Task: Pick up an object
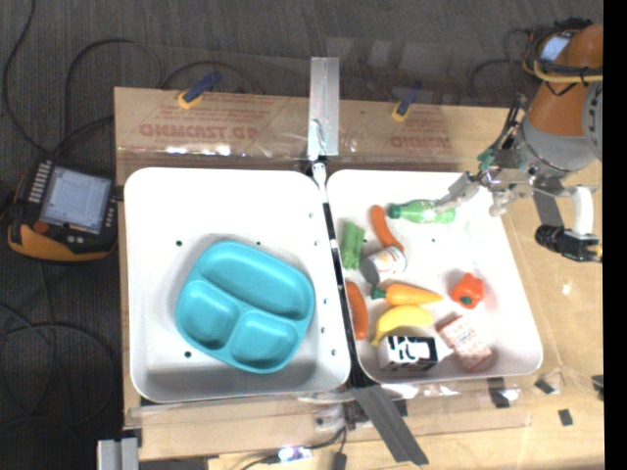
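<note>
The right bin (514, 262) holds several toy foods. A green bottle (421, 211) lies on its side near the bin's far edge. My gripper (479, 196) hangs over the bin's far right corner, just right of the bottle, open, with nothing between its fingers. One finger (457, 195) slants down toward the bottle's right end. Below lie an orange carrot (383, 225), a green vegetable (351, 243), a small can (385, 262), a second carrot (412, 293), a banana (404, 319), an orange pepper (468, 289), a pink box (464, 342) and a black-and-white box (409, 351).
The left bin (157, 213) holds a teal divided plate (247, 306). Another orange piece (357, 308) lies against the divider between the bins. A pendant with a screen (71, 209) sits at the far left, off the bench. The arm's grey and orange wrist (560, 116) stands beyond the right bin's corner.
</note>
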You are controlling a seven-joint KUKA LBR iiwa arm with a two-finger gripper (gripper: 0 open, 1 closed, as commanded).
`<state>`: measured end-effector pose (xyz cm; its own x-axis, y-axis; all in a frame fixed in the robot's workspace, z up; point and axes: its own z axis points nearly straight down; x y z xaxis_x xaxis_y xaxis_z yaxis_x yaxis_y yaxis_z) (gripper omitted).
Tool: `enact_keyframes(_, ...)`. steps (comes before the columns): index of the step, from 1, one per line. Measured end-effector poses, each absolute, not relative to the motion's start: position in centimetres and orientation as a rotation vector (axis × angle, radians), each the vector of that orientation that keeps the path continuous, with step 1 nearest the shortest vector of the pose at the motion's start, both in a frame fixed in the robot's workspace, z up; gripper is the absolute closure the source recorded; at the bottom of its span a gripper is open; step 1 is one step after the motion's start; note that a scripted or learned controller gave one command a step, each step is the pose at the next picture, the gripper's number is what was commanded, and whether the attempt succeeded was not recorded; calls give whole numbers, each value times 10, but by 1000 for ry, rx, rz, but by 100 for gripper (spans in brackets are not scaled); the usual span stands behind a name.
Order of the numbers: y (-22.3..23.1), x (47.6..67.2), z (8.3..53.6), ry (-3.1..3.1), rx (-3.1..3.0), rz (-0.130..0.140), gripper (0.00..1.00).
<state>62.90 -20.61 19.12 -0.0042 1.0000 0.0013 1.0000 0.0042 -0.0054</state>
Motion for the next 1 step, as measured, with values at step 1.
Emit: enact_keyframes(1,-154,650,131,-2319,-2115,7,0)
